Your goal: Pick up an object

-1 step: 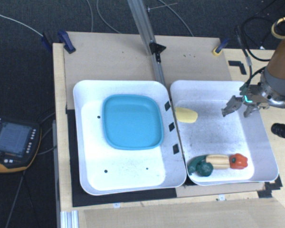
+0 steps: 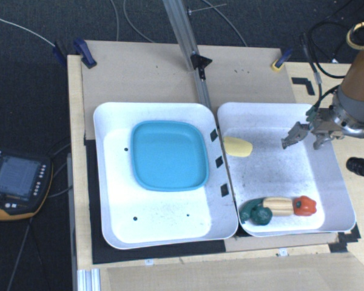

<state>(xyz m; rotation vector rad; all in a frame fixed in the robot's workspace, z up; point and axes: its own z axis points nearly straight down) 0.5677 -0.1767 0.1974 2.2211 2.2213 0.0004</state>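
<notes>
In the camera view, the right bin (image 2: 327, 180) holds a pale yellow lemon-like piece (image 2: 238, 147) against its left wall, and along its near edge a row of a dark green lump (image 2: 256, 213), a tan bun-shaped piece (image 2: 277, 206) and a red tomato-like piece (image 2: 304, 205), touching one another. The left bin (image 2: 112, 180) carries a turquoise square plate (image 2: 169, 155). Both bins sit on a light wooden bench (image 2: 145, 71), with dark carpet, cables and a teach pendant (image 2: 15, 183) around it. The tool (image 2: 307, 138) hovers over the right bin's far right part, fingers spread, pinching nothing.
</notes>
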